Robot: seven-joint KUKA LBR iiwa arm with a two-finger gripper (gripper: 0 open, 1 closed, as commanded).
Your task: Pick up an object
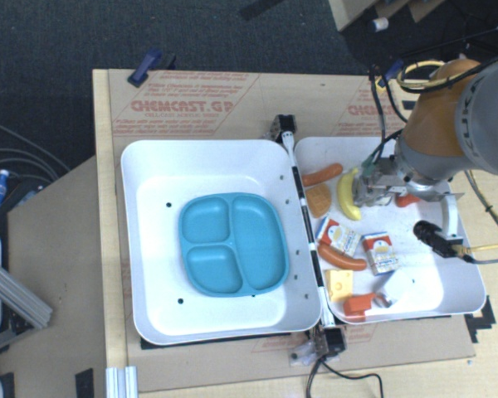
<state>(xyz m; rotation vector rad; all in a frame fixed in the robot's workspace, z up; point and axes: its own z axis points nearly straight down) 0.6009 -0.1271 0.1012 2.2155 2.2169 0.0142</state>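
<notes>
Claw (372, 191) down among the toy food: the grey arm (448, 131) reaches in from the right and lowers its wrist into the right-hand bin (448, 293), its tip just beside a yellow banana (348, 196); whether the claw is wide, narrow or holding anything cannot be told from this angle. The 2 white bins sit side by side on the table (191, 106). In the left bin (149, 222) lies a blue 3-part divided plate (232, 244), well apart from the action. Crowded in the right bin's left half are the likely targets: the banana, an orange sausage (322, 175) at the far edge, a second sausage (342, 259) nearer the middle, 2 small printed cartons (340, 237) (380, 251) and a yellow block (340, 284). By the look of it, the banana is the pick, being nearest to the claw, though the neighbours packed close around it could spoil a clean grab.
</notes>
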